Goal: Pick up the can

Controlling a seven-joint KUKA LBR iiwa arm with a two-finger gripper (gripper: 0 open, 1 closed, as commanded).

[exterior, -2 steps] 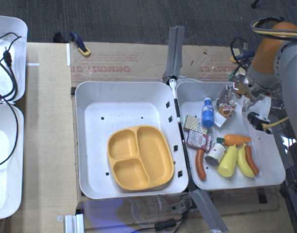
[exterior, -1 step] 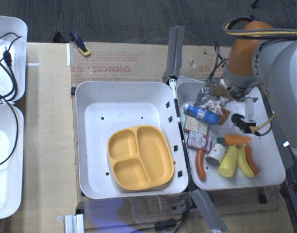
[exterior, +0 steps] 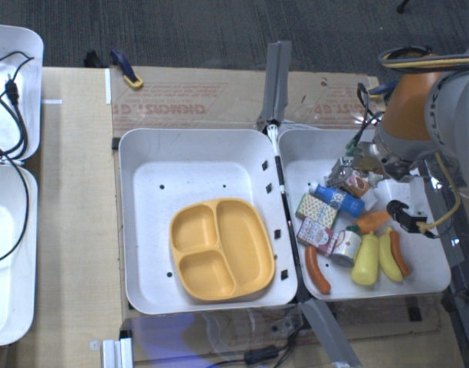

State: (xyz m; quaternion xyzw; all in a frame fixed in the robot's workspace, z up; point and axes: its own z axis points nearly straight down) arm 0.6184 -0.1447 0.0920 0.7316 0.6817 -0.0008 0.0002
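Low in the frame's right, the can (exterior: 344, 247) lies wedged between a red sausage (exterior: 317, 270) and yellow bottle (exterior: 365, 261). Above it, the tool (exterior: 349, 171) sits among clutter; crowding could spoil any grasp.

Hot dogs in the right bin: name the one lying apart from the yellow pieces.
The hot dog at the bin's left front edge, left of the can. The other hot dog lies against the banana, right of the yellow bottle.
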